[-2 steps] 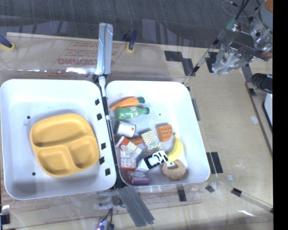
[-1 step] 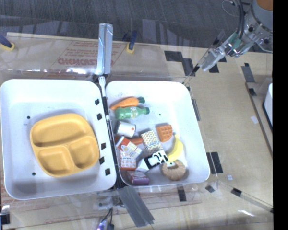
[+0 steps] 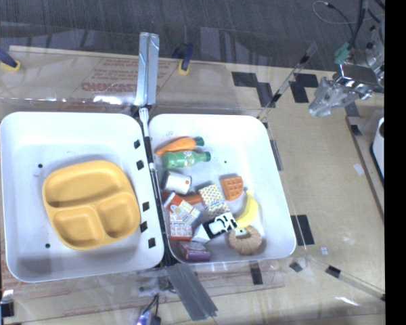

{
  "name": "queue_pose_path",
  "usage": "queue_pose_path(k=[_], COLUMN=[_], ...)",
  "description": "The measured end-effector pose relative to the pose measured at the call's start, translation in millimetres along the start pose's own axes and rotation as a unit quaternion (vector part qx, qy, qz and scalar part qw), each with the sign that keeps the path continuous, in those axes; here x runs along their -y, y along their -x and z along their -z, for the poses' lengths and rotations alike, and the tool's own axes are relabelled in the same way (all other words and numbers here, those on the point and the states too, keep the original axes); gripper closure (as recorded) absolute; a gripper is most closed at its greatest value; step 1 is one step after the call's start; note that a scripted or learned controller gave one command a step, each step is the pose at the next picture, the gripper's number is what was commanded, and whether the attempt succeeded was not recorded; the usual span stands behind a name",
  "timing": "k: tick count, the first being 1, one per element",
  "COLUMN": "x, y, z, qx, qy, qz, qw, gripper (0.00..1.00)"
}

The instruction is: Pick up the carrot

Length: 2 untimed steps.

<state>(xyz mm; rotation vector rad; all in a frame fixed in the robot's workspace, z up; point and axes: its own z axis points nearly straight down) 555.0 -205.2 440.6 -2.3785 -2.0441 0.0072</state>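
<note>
The carrot is orange with a green top and lies at the far left of the right bin, just above a green bottle. My gripper hangs outside the bins, above the bench at the upper right, far from the carrot. Nothing shows in its grasp.
The right bin also holds a white cup, a waffle, a banana, a round bun and several small boxes. A yellow divided tray lies in the left bin. Bare bench lies right of the bins.
</note>
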Motion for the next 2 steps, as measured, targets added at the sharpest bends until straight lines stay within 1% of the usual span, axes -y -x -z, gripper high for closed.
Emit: queue_pose_path(k=[1,2], x=[17.7,57.7], y=[3.1,-18.2], z=[1.1,-121.6], qx=[0.001,0.001], qy=[0.002,0.001], qz=[0.249,0.367], qw=[0.9685,0.9302], gripper=[1.00,1.00])
